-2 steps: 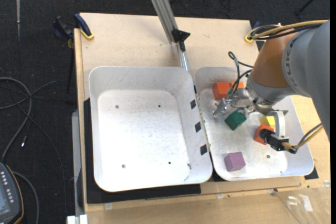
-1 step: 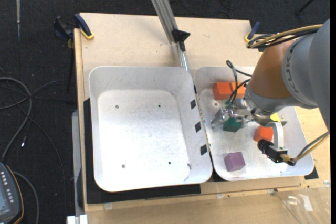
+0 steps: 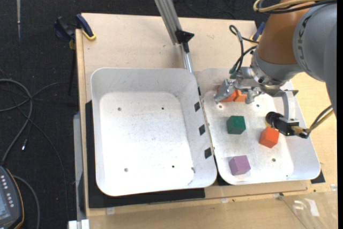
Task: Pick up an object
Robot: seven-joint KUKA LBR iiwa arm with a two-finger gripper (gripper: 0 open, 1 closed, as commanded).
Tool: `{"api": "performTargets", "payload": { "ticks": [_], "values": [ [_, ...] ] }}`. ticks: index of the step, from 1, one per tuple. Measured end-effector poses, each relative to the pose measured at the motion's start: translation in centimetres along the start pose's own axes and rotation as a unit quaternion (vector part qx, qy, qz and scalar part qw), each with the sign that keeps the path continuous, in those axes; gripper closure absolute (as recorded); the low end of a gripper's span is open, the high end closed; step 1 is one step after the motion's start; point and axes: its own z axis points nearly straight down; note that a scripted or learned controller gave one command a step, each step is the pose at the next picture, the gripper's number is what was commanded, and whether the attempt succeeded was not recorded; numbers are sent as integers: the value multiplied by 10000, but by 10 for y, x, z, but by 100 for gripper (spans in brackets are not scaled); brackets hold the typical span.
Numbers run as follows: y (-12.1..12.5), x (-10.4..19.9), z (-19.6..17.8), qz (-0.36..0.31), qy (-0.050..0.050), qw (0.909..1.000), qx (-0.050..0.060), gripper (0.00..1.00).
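Low over the right-hand bin [image 3: 300, 166], the gripper [image 3: 236, 93] straddles an orange block [image 3: 231, 96] with fingers spread, nothing yet lifted, while green [image 3: 236, 125], purple [image 3: 239, 164] and second orange [image 3: 269, 137] blocks lie untouched nearby.

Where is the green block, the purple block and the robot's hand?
green block [image 3: 236, 125]: camera view, middle of its top face.
purple block [image 3: 239, 164]: camera view, middle of its top.
gripper [image 3: 236, 94]: camera view, between its fingers.
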Motion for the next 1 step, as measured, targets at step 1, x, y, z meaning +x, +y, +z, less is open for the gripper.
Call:
{"api": "performTargets", "payload": {
  "ticks": [1],
  "values": [
    [-20,-60,108,57,0,10000,64,0]
  ]
}}
